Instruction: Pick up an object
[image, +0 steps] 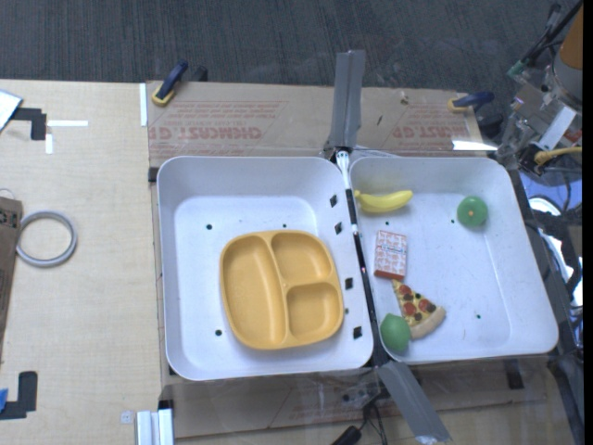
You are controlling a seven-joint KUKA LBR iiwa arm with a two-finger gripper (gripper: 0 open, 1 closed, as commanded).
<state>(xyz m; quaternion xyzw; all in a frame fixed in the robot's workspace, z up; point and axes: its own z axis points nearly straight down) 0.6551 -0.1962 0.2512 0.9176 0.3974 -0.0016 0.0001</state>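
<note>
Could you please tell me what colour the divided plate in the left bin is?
The divided plastic plate is yellow-orange, seen in the camera view.

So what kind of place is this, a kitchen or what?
Probably a robot lab, not a kitchen. Two white bins sit on a workbench over taped-down cardboard, the food looks like toys, such as a banana and a pizza slice, and cables hang at the right.

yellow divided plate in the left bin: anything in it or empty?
Empty. The yellow plate lies flat in the left bin, and all three of its compartments show bare yellow, with no food in them.
</note>
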